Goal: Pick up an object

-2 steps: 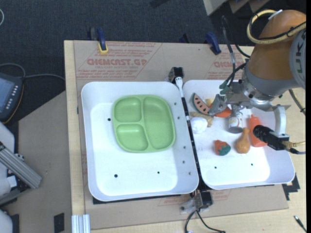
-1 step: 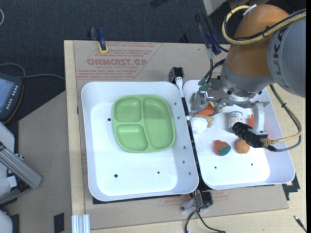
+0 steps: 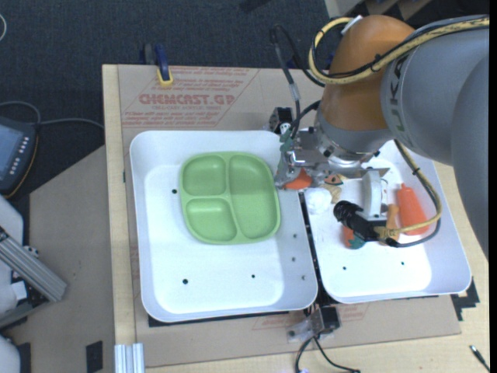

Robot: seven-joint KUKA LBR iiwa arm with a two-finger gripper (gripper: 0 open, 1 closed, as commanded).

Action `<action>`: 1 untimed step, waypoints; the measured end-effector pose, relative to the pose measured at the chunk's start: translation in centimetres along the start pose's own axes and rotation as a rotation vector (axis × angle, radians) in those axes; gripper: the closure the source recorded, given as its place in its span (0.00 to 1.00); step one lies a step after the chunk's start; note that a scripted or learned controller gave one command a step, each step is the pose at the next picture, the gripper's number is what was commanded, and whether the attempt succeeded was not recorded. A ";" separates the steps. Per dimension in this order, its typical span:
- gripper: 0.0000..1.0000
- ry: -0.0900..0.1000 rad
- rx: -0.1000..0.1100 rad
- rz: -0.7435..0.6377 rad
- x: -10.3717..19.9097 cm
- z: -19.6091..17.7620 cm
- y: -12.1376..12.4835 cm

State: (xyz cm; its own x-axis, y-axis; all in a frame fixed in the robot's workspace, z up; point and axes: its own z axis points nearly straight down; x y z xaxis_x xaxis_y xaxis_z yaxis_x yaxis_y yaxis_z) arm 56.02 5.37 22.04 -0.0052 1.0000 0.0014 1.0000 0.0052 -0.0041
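My gripper point(image 3: 304, 169) hangs low over the left end of the right bin point(image 3: 404, 274), close to the wall between the two bins. The grey wrist and its orange band cover most of it from above. A small orange object point(image 3: 295, 183) shows just under the gripper's left side, and a small white object point(image 3: 317, 201) lies right below it. Whether either one sits between the fingers is hidden. An orange carrot-like piece point(image 3: 408, 203) lies to the right in the same bin. A small teal object point(image 3: 356, 242) lies near the bin's middle.
A green divided plate point(image 3: 231, 198) lies in the upper part of the left bin point(image 3: 217, 286). The arm covers the back of the right bin. A cardboard sheet point(image 3: 190, 95) lies behind the bins.
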 end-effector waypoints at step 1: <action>1.00 -0.001 -0.005 0.001 3.8 0.5 0.7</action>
State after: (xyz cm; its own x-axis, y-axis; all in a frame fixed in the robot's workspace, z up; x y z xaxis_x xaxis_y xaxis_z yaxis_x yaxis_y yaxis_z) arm 56.74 9.20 21.53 -0.0042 1.0000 0.0008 1.0000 0.0042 0.0012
